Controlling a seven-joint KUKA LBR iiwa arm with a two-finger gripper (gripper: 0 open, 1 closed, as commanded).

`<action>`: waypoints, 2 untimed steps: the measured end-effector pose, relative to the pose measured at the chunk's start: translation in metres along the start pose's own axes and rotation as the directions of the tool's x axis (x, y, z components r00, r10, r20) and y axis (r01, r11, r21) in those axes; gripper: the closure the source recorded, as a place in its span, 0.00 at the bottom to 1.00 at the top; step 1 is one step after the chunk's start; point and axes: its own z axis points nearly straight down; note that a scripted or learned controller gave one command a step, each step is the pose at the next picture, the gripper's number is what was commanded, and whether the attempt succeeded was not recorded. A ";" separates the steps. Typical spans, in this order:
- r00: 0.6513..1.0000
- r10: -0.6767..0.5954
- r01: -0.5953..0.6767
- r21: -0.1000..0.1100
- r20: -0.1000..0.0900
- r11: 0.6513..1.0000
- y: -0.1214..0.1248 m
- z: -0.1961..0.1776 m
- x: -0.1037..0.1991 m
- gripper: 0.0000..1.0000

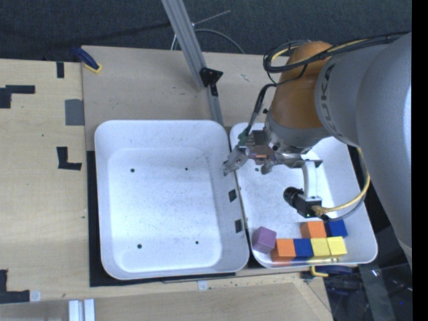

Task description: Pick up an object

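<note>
Several small blocks lie along the near edge of the right bin (354, 246): a purple cube (265, 238), an orange block (285, 247), a blue block (302, 247), two yellow blocks (328, 247), and behind them another orange block (312, 230) and blue block (336, 228). My gripper (253, 156) hangs over the far left part of that bin, close to the wall shared with the left bin. It is well away from the blocks, and nothing shows in its grasp. The arm's bulk hides the bin's far right part.
The left bin (160, 199) sits beside the right one, their rims touching. A slanted metal pole (190, 42) comes down from the top to the bins' far edge. A black cable fitting (299, 200) hangs below the wrist. Black tape marks (65, 158) dot the bench at left.
</note>
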 end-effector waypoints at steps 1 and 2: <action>1.000 -0.001 0.001 0.000 -0.002 1.000 0.001 -0.009 0.000 1.00; 1.000 -0.001 0.001 0.001 -0.002 1.000 0.001 -0.009 0.000 0.00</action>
